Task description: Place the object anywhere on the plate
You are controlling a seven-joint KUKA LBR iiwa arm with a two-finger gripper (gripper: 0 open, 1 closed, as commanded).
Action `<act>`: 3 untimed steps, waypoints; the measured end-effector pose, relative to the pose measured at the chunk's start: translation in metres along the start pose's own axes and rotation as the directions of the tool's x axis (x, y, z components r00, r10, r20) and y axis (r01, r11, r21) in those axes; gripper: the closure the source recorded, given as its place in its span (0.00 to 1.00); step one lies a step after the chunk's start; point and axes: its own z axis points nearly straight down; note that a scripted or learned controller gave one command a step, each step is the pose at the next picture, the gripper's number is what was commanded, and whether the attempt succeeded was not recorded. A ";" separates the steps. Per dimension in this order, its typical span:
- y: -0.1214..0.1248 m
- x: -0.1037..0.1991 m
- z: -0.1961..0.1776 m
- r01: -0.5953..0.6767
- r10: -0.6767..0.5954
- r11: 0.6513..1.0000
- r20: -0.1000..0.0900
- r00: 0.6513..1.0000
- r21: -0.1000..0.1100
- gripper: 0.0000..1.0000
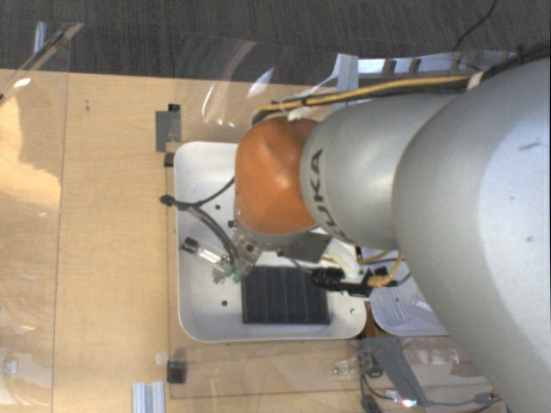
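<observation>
Light wooden bench top (pixel 95 231) occupies the left of the view, overlaid by a clear plastic sheet (pixel 34 188) that catches glare. A small black bracket (pixel 171 126) sits just beyond the far left corner of the shallow white plastic bin (pixel 194 308), and a second black clip (pixel 176 370) sits near its near left corner. Inside the bin, a black cable (pixel 200 215) curves from the left wall toward the arm's tool end. The gripper (pixel 232 265) hangs low over the bin floor under the wrist, with a small green part on it; whether it is open or closed cannot be told, and nothing is seen held. Just right of it and nearer the camera, a dark ribbed rectangular slab (pixel 285 297) lies flat on the bin floor against the near wall, apart from the gripper. Above it is the rounded orange band (pixel 267 183), then the large grey arm casing (pixel 430 179). Under the arm, right of the bin, a pale rounded piece (pixel 400 312) shows partly; whether it is the plate cannot be told.
</observation>
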 end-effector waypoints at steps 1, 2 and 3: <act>0.026 0.004 -0.147 0.370 -0.370 0.929 0.005 0.929 -0.005 1.00; 0.082 -0.079 -0.186 0.122 -0.122 0.993 0.004 0.993 -0.004 1.00; 0.102 -0.109 -0.082 -0.003 0.003 1.000 0.000 1.000 0.000 1.00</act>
